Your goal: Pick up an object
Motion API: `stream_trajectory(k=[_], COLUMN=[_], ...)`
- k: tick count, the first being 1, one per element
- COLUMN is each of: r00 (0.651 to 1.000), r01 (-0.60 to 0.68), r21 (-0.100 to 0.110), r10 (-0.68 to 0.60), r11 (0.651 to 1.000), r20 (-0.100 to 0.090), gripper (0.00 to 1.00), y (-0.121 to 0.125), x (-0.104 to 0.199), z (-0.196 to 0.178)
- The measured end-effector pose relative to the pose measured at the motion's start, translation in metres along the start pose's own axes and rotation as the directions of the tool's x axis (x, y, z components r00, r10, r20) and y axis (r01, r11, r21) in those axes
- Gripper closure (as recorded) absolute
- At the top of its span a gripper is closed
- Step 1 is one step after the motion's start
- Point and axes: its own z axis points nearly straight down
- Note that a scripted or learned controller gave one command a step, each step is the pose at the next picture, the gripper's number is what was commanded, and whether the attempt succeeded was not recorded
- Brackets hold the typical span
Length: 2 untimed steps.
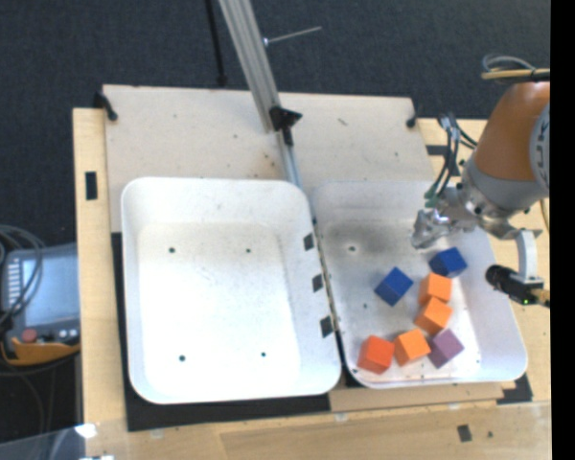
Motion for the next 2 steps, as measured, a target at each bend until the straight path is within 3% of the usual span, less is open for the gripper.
stream_trajectory(k=[1, 2], r00=[1.000, 1.000], r01=[0.006, 0.010], r21=[0.000, 0.007], r10=[-0.006, -0.010], r11=[1.000, 1.000], r20=[0.000, -0.002], gripper=[1.00, 1.00], y=[0.002, -0.004], x=[-0.002, 0.047], z=[-0.055, -0.047])
